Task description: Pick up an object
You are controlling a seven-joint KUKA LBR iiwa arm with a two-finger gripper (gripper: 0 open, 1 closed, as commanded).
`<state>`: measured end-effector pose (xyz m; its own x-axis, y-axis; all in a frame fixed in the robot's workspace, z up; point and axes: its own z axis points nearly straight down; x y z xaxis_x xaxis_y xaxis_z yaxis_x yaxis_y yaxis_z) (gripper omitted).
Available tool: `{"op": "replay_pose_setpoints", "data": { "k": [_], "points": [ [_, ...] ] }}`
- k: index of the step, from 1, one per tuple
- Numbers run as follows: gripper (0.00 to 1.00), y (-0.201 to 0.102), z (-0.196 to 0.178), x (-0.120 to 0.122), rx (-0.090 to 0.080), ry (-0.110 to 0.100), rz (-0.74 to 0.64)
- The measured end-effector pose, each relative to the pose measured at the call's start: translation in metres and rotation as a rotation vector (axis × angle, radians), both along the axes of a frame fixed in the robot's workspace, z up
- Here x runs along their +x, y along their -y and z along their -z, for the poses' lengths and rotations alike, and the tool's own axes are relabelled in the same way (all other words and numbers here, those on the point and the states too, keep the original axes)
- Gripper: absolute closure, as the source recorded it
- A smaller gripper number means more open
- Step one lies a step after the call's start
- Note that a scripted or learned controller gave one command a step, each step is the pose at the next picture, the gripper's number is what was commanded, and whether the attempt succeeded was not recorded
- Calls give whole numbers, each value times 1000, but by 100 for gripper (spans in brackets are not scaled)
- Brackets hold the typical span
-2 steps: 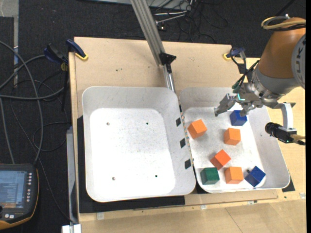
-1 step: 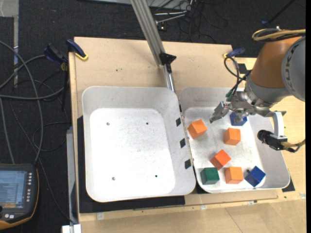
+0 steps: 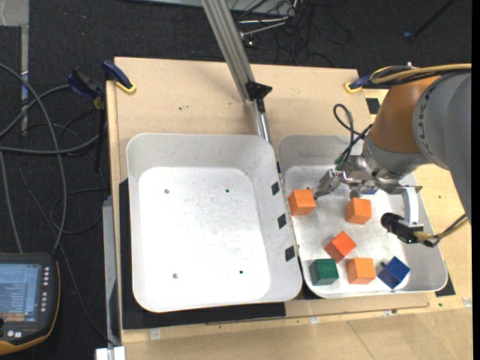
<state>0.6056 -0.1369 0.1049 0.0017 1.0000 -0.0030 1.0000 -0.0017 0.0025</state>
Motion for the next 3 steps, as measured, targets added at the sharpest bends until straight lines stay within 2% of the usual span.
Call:
{"op": "replay_pose_setpoints", "data": {
  "k": [1, 2, 3],
  "points": [
    [0, 0, 10, 0, 2, -4, -1],
    [100, 0, -1, 1, 2, -1, -1],
    [100, -3, -45, 6, 2, 4, -4]
  ]
}}
